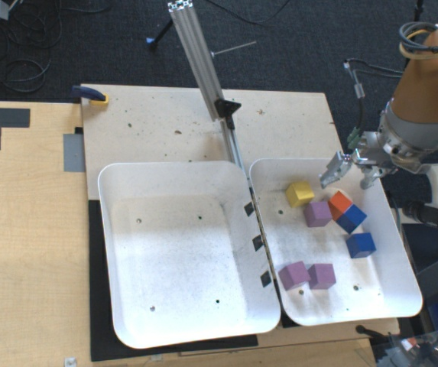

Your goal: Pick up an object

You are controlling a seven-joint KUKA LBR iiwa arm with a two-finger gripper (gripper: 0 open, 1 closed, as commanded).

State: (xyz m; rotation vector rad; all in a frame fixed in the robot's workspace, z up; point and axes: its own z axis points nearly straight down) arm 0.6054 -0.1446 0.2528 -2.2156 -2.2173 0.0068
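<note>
While hand [353, 172] hovers open, orange block [340, 202] sits below.

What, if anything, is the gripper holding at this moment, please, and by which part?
Nothing is held. The gripper hangs open above the right bin, near its far edge, with no block between its fingers; the orange block lies just below it.

- A robotics lab or test cell, not a home.
- Loose black cables [27, 21] trail over dark carpet [295, 21].
- A bare, speckled plywood table [157, 125] carries two white bins [119, 182].
- An aluminium extrusion mast [197, 52] rises behind them.
- A grey and orange industrial arm [417, 98] reaches in.
</note>
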